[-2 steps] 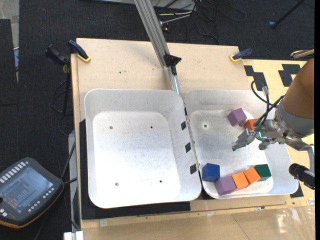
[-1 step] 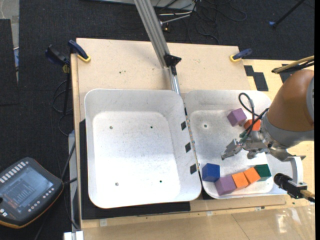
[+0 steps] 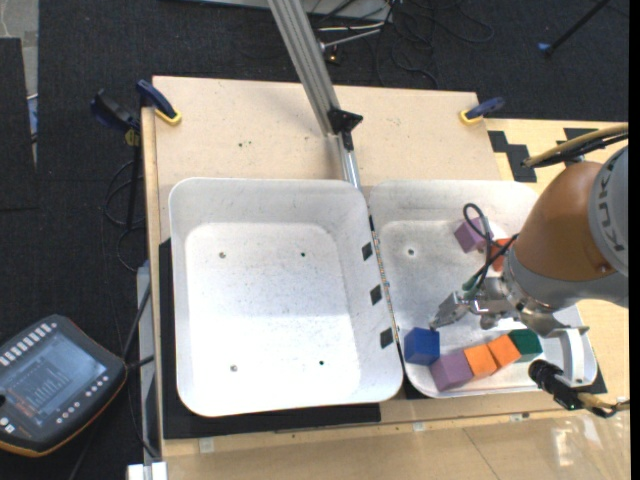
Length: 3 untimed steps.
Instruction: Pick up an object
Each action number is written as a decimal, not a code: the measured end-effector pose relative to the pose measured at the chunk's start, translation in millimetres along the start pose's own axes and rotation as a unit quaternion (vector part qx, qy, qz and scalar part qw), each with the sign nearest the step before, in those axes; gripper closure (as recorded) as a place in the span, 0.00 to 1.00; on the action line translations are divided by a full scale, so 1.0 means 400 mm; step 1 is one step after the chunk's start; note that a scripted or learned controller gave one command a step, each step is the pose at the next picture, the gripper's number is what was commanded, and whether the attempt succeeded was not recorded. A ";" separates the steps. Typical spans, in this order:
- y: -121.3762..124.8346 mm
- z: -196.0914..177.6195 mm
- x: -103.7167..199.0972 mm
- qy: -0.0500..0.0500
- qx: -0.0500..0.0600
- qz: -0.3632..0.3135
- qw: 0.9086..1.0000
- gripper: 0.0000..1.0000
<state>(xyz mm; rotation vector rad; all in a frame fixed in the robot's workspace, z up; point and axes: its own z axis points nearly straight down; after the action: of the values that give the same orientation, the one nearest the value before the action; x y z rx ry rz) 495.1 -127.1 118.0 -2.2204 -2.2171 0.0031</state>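
— Where is the arm point(image 3: 575, 243)?

— It reaches in from the right and hangs over the right bin point(image 3: 400, 233). Its pincer point(image 3: 452, 311) points left, low above the bin floor, and the fingers stand a little apart with nothing between them.

— And the objects?

— A blue cube point(image 3: 421, 346) lies just below the pincer, near the bin's left wall. Beside it, in a row toward the right, lie a purple block point(image 3: 450, 370), an orange block point(image 3: 481, 358) and a green block point(image 3: 524, 345). Another purple block point(image 3: 468, 234) sits farther up. The left bin point(image 3: 200, 208) rests beside it on the wooden surface point(image 3: 250, 128).
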 end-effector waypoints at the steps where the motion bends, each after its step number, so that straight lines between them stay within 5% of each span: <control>1: 0.001 0.059 0.001 -0.001 -0.002 0.000 1.000 0.00; 2: 0.004 0.031 0.001 -0.001 -0.003 -0.001 1.000 1.00; 3: 0.027 -0.084 -0.002 -0.001 -0.005 -0.002 1.000 1.00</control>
<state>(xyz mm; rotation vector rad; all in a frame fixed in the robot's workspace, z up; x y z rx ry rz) 506.0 -127.8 151.5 -2.2219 -2.2281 -0.0046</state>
